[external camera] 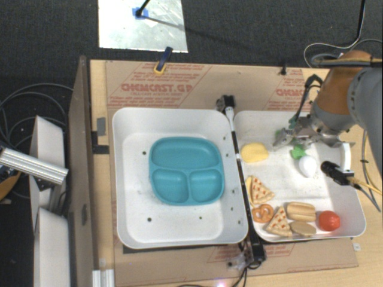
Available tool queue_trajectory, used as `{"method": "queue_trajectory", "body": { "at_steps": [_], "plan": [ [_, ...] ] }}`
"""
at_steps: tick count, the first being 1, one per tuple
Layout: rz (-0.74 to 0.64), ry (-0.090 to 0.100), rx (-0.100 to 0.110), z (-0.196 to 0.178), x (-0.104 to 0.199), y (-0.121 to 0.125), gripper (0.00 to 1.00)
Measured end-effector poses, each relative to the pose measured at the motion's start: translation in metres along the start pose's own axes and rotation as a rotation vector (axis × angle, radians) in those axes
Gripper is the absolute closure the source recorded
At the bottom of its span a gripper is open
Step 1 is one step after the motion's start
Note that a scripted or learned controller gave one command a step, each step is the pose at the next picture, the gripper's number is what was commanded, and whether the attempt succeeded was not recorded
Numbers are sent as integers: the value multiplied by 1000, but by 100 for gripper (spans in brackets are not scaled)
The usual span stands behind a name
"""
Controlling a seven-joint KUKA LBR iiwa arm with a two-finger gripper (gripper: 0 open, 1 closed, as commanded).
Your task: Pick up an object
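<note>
Over the right bin [347, 229], gripper [297, 137] low beside green-and-white object [304, 162].
Finger state: cannot tell; yellow piece [254, 153] lies apart.

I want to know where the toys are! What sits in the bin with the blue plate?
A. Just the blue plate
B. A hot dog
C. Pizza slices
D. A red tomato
A: the blue divided plate lies alone in the left bin, while the pizza slices, tomato and hot dog all lie in the right bin.
</note>
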State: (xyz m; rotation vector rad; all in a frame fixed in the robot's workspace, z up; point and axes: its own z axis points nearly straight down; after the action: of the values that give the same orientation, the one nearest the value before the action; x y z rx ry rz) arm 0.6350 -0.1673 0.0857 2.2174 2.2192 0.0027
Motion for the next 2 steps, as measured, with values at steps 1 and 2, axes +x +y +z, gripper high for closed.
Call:
{"method": "queue_trajectory", "body": {
  "at_steps": [1,2],
  "plan": [
    [0,2,6,-9,1,-35,0],
    [-7,2,-3,1,30,22,0]
  ]
}}
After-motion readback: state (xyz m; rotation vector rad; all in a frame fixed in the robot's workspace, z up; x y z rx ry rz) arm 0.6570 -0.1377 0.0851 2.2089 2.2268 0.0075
